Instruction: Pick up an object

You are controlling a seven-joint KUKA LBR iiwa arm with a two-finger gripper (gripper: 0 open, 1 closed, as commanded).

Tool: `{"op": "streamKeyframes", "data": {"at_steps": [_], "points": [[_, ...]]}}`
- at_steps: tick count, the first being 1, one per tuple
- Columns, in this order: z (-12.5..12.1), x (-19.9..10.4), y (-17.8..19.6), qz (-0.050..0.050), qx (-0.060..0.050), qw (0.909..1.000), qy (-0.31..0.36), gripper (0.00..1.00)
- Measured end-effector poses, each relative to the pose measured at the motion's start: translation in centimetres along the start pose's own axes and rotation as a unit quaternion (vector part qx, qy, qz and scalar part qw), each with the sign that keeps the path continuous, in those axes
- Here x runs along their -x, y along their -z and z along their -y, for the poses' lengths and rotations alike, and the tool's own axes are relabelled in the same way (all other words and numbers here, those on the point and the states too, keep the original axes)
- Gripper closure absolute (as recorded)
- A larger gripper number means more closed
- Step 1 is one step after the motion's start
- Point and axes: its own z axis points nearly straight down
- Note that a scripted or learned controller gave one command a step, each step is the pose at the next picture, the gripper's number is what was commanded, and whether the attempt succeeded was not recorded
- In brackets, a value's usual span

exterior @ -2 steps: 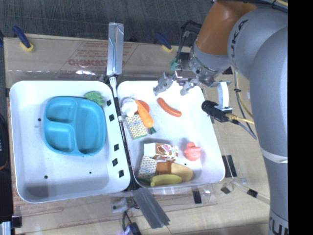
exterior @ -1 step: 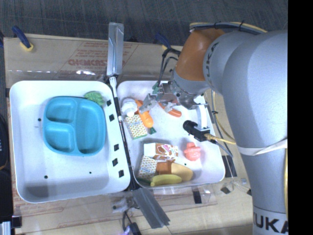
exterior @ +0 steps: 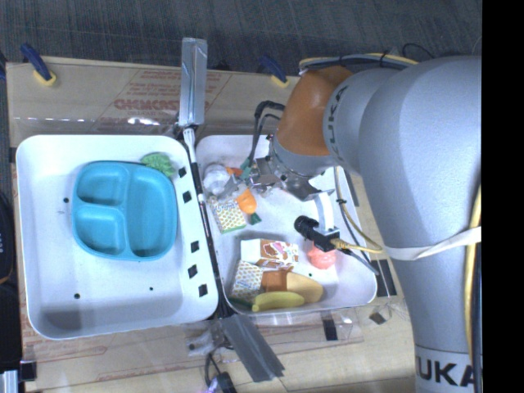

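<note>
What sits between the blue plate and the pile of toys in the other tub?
In the camera view, the two bins' adjoining white walls lie between the blue divided plate and the toy pile, plus bare floor of the left bin.
</note>
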Motion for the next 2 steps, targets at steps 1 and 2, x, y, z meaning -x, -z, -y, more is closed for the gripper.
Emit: {"op": "streamKeyframes", "data": {"at_steps": [1,2], "points": [[-0.1,0.0,1.0,0.000,0.000,1.0000,0.002,1.00],[0.0,-3.7,9.5,-0.002,-0.004,0.9979,0.065,1.00]]}}
